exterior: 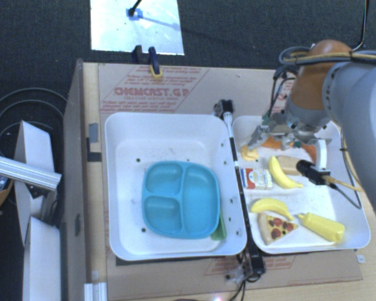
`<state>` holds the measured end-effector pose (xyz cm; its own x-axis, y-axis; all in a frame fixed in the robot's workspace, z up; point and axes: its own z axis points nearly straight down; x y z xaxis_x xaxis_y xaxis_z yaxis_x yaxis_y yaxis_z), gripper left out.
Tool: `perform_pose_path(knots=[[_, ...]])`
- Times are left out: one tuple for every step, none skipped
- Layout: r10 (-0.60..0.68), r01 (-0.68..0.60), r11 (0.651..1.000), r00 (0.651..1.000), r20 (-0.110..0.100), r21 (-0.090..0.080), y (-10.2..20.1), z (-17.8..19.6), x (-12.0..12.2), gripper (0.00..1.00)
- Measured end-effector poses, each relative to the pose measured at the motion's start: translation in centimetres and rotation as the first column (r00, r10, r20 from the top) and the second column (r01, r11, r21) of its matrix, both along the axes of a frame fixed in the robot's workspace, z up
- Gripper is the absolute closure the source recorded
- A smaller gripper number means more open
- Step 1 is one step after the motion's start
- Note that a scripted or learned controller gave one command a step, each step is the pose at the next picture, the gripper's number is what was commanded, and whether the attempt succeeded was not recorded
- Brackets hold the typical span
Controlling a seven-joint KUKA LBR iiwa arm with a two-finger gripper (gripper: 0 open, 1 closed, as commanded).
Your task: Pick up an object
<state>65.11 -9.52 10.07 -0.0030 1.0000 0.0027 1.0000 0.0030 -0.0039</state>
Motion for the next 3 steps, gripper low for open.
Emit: perform_pose_path(knots=[[-0.006,0.006,1.000,1.000,-0.002,-0.002,-2.7,-1.8,-7.6,0.00],[-0.001,0.001,1.000,1.000,0.006,-0.003,-2.5,-0.6,-7.1,1.00],[0.005,-0.005,1.000,1.000,0.009,-0.001,3.2,8.8,-9.2,1.00]])
